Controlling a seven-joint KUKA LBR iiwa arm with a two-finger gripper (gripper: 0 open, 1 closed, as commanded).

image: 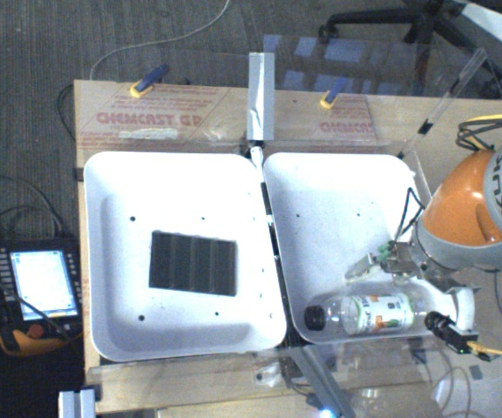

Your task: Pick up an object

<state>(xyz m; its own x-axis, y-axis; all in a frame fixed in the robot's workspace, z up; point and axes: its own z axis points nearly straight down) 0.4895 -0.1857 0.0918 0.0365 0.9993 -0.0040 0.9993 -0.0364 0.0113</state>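
Note:
A clear plastic bottle [366,313] with a black cap and a colourful label lies on its side along the front wall of the right bin [338,207], cap pointing left. A flat black rectangular pad [193,263] lies in the middle of the left bin [120,181]. The grey arm with its orange band [467,207] reaches in from the right. Its gripper [389,260] hangs low in the right bin's front right part, just above and behind the bottle's body. Nothing is visibly held.
A metal divider post [260,103] stands at the back between the bins. Two yellow-and-blue clamps [146,80] sit on the board behind them. A handheld control pendant [33,287] lies on the floor at the left. Cables trail near the bench's front right corner.

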